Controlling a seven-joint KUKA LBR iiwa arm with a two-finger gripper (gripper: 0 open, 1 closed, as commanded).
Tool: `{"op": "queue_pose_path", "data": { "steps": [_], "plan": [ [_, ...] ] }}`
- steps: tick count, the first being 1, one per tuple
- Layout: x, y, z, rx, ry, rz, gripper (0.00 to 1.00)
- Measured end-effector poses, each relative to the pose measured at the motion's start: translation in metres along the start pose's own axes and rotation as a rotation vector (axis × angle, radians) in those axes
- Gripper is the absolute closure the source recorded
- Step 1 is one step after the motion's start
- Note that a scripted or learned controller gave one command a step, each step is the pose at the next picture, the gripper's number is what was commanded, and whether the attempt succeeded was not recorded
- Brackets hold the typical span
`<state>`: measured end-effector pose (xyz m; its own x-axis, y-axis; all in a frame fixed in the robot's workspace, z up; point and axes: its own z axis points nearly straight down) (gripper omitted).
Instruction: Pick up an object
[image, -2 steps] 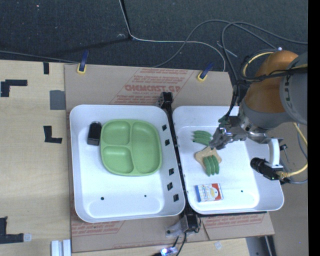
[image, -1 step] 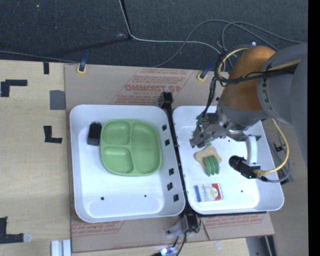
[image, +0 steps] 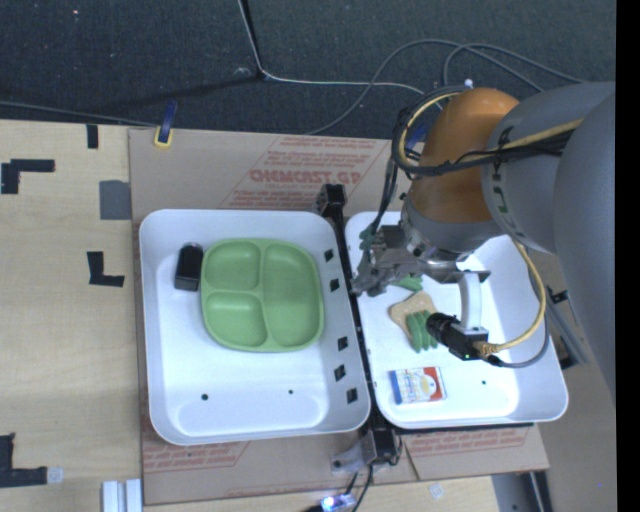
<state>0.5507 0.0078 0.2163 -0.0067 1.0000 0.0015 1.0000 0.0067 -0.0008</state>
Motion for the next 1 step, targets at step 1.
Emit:
{"op": "queue_pose_path", "data": {
  "steps": [1],
  "plan": [
    [0.0478, -0.0039, 0.0048, 0.002, -0.001, 0.001, 1.00]
  ]
}}
